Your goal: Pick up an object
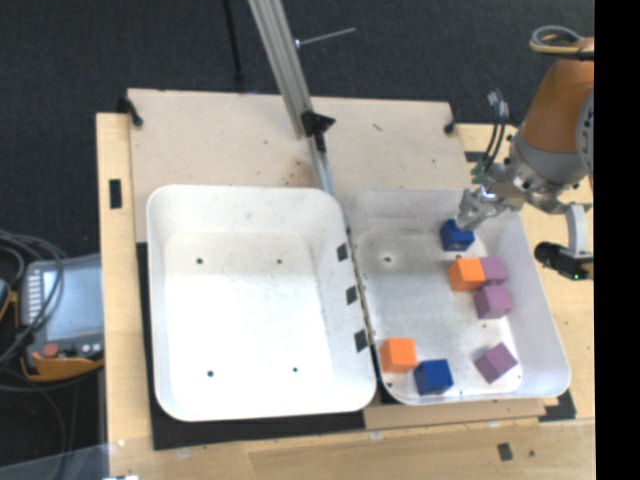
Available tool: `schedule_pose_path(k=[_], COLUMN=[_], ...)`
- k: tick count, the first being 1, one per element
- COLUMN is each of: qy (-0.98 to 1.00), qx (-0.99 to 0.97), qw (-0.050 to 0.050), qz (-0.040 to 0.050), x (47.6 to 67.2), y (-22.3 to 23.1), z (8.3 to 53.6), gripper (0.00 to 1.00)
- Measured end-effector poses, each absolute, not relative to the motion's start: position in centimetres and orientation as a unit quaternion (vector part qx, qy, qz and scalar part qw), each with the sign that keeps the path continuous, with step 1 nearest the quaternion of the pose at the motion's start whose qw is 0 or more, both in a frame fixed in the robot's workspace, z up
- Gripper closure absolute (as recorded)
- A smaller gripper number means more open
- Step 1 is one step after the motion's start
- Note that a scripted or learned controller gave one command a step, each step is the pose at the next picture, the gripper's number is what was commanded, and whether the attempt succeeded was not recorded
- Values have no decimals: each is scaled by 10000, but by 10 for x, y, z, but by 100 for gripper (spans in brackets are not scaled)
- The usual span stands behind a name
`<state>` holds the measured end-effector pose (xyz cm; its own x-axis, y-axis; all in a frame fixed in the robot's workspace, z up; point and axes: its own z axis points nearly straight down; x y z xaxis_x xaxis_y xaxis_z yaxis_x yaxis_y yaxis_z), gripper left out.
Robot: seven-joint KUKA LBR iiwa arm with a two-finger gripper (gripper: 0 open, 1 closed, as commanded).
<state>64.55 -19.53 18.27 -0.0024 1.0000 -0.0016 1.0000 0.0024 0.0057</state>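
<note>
My gripper (473,211) hangs over the far right part of the right bin (400,238), reaching in from the right. A blue cube (457,235) sits right at its tip, touching or nearly touching; whether it is gripped I cannot tell. Just in front of it lie an orange cube (465,273) and a purple cube (494,267) side by side, with another purple cube (492,300) below them. Near the bin's front edge are an orange cube (399,353), a blue cube (433,376) and a purple cube (495,362).
The left bin (160,268) stands beside the right one, sharing a middle rim. A slanted aluminium post (283,58) comes down to the bench behind the bins. A control pendant (55,313) with cables lies off the bench's left side.
</note>
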Motion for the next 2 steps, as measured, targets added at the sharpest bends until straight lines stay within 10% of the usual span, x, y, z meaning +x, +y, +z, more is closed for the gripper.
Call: schedule_pose_path(k=[2], qy=[7080], qx=[7062], qw=[34], qz=[15], x=[638], y=[-202], z=[286], gripper=[100])
